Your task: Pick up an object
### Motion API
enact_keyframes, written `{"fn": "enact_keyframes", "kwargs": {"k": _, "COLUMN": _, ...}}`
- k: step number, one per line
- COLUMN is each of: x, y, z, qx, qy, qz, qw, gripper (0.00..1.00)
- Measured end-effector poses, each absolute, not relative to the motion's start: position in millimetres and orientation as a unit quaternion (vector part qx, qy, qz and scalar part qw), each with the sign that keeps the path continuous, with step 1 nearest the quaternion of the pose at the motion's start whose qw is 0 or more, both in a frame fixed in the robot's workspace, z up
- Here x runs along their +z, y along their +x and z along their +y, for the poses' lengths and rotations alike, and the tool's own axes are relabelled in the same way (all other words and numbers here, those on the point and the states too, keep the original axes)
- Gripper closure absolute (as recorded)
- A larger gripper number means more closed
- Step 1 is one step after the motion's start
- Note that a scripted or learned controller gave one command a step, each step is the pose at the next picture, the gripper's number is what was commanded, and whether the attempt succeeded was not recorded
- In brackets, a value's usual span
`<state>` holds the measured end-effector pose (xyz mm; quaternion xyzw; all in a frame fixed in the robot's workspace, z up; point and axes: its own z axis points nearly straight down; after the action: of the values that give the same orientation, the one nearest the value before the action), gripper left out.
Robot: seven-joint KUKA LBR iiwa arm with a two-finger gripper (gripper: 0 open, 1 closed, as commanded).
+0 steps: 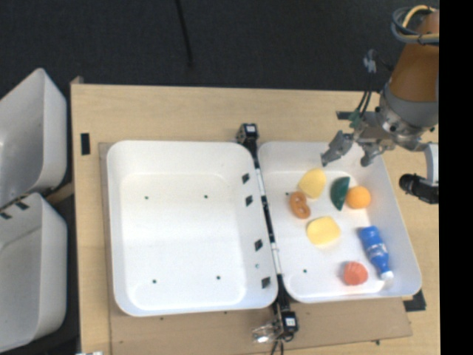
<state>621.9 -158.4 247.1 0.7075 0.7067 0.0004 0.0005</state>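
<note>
The yellow object (312, 183), an orange ball (358, 197), a blue bottle (375, 249) and other small pieces lie in the right bin (295, 287), toward its far edge just below the gripper (352, 149), whose fingers stand apart over nothing, on a wooden bench (92, 117).

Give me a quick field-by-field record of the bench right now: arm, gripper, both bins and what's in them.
arm: reaching in from the right, over the right bin's far edge
gripper: fingers spread, nothing between them, above the bin's far end
right bin: seven items
items: yellow piece, second yellow piece, green piece, orange ball, small orange-brown piece, blue bottle, red piece
left bin: bare white floor
nearest to gripper: the upper yellow piece
</note>
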Motion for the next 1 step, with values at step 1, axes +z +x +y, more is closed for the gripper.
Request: {"fn": "enact_keyframes", "kwargs": {"k": 1, "x": 258.5, "y": 622.5, "z": -159.4, "qx": 0.001, "qy": 0.707, "qz": 0.707, "qw": 0.002, "gripper": 1.0}}
